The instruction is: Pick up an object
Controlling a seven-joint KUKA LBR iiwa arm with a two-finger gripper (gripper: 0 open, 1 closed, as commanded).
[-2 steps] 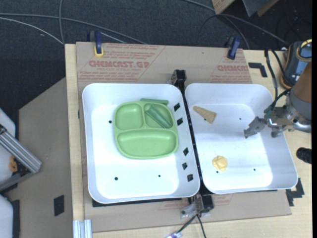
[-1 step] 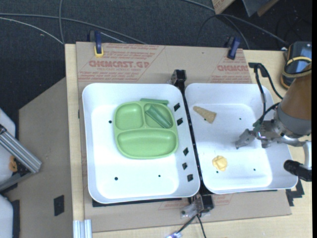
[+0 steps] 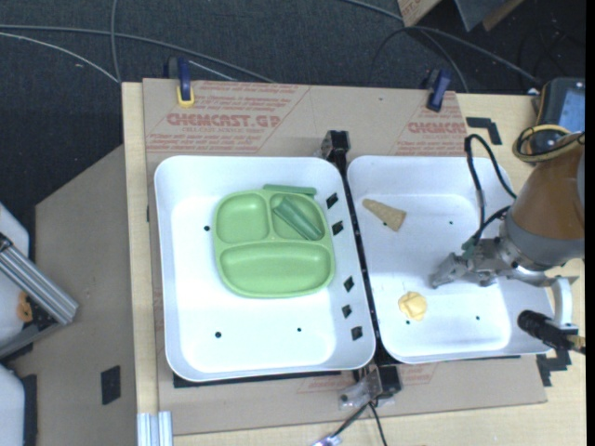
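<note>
- Now, a small yellow object (image 3: 413,306) lies on the floor of the right bin (image 3: 446,347), near its front part.
- A tan wedge-shaped piece (image 3: 385,214) lies in the same bin, further back and well apart from the yellow one.
- The gripper (image 3: 444,274) is low inside the right bin, just beside the yellow object, up and to its right; nothing is seen between its fingers, and how wide they are I cannot tell.
- The grey arm (image 3: 544,216) with the orange band comes in from the right.
- The left bin (image 3: 186,342) holds a green divided plate (image 3: 270,249); a darker green piece (image 3: 299,217) lies in its upper right compartment.
</note>
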